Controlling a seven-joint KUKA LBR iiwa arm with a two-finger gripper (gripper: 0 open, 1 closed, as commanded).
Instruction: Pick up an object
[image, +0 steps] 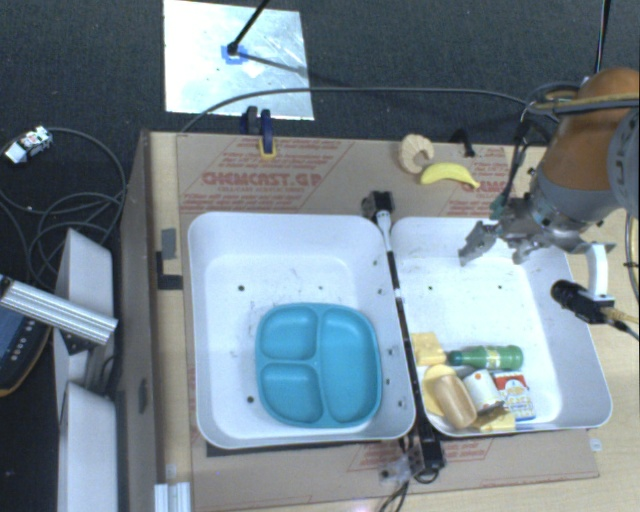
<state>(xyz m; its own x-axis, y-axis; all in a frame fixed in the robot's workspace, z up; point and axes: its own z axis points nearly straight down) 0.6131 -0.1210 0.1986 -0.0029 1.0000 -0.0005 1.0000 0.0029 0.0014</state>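
Observation:
My gripper (497, 249) hangs over the upper part of the right bin (560, 330), fingers spread open with nothing between them. The objects lie clustered in that bin's front left corner, well below the gripper: a green bottle (485, 357) on its side, a yellow block (428, 349), a tan cylinder (450, 398), a white and red can (483, 387) and a small red and white box (514, 396). In the left bin (230, 250) lies a blue divided plate (320, 363).
A banana (449, 175) and a tan roll (415, 151) rest on the bench behind the right bin. A black divider clamp (381, 207) sits between the bins at the back. A black part of the arm (575, 297) juts over the right bin's right side.

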